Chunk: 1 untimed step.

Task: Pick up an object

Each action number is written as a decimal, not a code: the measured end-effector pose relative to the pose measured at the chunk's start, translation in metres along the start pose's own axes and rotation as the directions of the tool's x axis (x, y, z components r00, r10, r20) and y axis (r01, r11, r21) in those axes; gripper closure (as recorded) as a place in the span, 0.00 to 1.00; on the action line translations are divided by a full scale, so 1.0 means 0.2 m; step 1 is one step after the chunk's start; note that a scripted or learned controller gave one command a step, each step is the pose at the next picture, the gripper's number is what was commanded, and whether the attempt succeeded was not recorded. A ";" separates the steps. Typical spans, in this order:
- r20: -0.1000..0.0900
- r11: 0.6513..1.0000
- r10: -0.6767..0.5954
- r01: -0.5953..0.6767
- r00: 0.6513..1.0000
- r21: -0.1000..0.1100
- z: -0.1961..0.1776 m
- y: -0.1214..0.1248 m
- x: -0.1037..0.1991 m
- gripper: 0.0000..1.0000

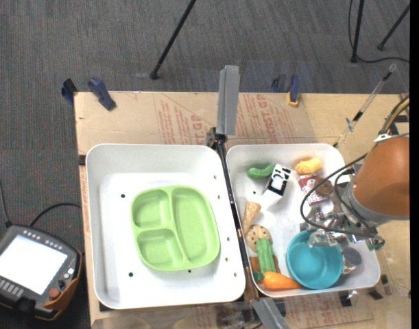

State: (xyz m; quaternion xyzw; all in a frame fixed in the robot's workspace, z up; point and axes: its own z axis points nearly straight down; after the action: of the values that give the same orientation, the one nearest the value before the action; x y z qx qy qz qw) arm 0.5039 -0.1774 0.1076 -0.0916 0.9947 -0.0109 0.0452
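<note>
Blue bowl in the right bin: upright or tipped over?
Upright. The blue bowl shows its open mouth and inner floor to the overhead camera, sitting on the right bin floor.

A brown cardboard-covered bench (168,118) carries two shallow white plastic bins, the left bin (106,184) touching the right bin (291,153) beside it.

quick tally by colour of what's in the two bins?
Green: 3, the divided plate, a curved piece, a ridged stick
Orange or yellow: 2, carrot, yellow piece
Teal: 1, bowl
Tan: 2, cone, cookie
Black and white: 1, box
Total: 9
</note>
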 end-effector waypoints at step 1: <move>-0.090 0.947 0.320 -0.322 0.943 -0.009 0.11 -0.20 -0.25 1.00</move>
State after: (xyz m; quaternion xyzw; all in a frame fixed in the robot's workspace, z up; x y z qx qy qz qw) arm 0.5629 -0.2072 0.0915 0.0718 0.9974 0.0041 0.0015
